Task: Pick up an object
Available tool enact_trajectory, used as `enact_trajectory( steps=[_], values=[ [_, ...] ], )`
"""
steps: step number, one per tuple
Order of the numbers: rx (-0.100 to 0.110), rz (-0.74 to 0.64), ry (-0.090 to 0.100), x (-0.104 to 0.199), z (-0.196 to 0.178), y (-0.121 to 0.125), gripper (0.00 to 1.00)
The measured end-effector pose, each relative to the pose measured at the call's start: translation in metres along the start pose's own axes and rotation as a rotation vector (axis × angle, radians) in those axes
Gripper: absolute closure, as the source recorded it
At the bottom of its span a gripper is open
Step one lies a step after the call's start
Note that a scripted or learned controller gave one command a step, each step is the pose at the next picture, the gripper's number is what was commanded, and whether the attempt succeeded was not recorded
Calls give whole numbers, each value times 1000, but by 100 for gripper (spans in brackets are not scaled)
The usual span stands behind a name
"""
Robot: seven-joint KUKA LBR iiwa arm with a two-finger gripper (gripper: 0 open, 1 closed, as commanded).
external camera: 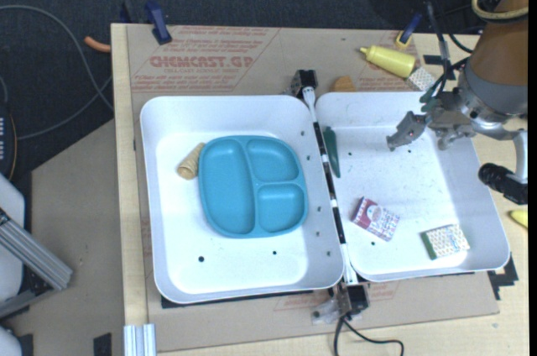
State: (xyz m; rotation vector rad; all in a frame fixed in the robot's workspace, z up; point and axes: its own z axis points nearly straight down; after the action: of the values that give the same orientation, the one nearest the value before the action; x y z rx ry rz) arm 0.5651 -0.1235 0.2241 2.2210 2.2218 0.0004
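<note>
My gripper (427, 134) hangs over the far part of the right bin (470, 178), open, with nothing between its fingers (404, 133). Below it on the bin floor lie a red and white packet (375, 218) and a green and white packet (446, 240). A dark green strip (331, 151) rests against the bin's left wall. In the left bin (164, 203) sits a blue divided plate (252, 184), and a small tan cone (190, 161) lies just to its left.
On the bench behind the right bin lie a yellow bottle (390, 59) and a small brown lump (342, 83). A blue clamp (157, 23) grips the bench's far left edge. Cables run along the right side.
</note>
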Motion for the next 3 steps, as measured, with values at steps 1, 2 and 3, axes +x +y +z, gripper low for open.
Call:
enact_trajectory(
  steps=[1, 2, 3],
  values=[
    [6, 0, 2, 33, 103, -12, 0],
    [3, 1, 1, 32, 140, -37, 0],
    [0, 2, 1, 33, 130, -36, 100]
  ],
)
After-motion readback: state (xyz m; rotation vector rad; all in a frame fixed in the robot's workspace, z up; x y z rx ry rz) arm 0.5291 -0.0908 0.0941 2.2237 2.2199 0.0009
